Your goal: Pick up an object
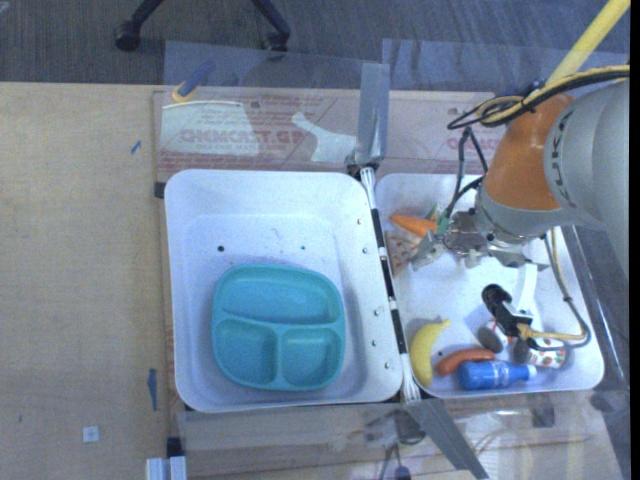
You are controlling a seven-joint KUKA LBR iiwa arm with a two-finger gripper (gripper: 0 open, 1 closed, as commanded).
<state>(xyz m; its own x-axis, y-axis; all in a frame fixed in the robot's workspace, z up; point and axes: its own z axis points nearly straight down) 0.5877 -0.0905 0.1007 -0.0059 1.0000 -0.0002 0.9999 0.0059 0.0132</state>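
Note:
My gripper (pixel 432 248) is low over the back left part of the right bin (pixel 585 368), reaching in from the right. An orange carrot (pixel 413 224) lies just behind it, close to the gripper or touching it. A brownish item (pixel 400 256) rests against the bin's left wall, beside the gripper. Along the front of this bin lie a yellow banana (pixel 427 348), an orange-red sausage-shaped piece (pixel 463 359) and a blue bottle (pixel 492 375). Nothing shows between the gripper's tips.
The left bin (pixel 190 208) holds a teal divided plate (pixel 279 328). At the right bin's front right corner are a small dark piece (pixel 520 349) and a white and red object (pixel 549 354). A cardboard sheet (pixel 250 133) lies behind the bins.

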